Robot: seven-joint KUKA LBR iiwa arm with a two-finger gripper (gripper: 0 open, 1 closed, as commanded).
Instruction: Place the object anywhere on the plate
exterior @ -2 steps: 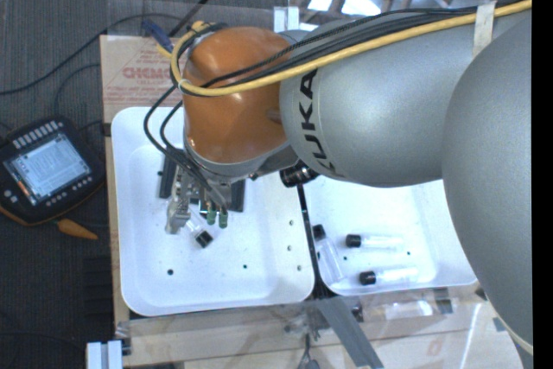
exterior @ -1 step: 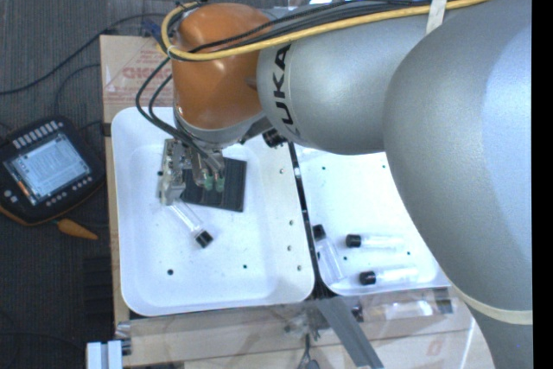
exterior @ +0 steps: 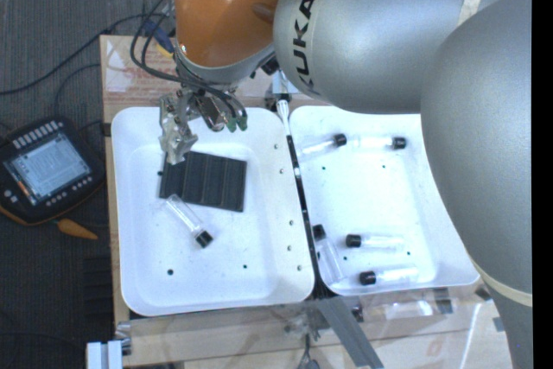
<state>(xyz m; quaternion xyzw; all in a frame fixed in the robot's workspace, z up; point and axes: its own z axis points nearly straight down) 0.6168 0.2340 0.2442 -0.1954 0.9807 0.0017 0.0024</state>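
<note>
In the left bin: your gripper (exterior: 177, 143) is hovering at the dark ribbed plate (exterior: 205, 181) upper-left corner.
Pincer: can't tell if apart or together.
Object: clear black-capped tube (exterior: 189, 220) is lying just below the plate, touching its edge.
Risk: you're descending off-target, hitting plate.
Left bin (exterior: 138, 272): plate, one tube.
Right bin (exterior: 432, 212): several tubes (exterior: 377, 242).

the arm (exterior: 389, 22) runs off the top and right edges and hides the right bin's (exterior: 380, 186) far right corner. the end effector (exterior: 177, 138) covers the plate's (exterior: 207, 181) far left corner; its fingers blur together. a tube (exterior: 324, 259) by the bin divider is too faint to read. the tabletop (exterior: 259, 333) is cut off at the near edge.
</note>
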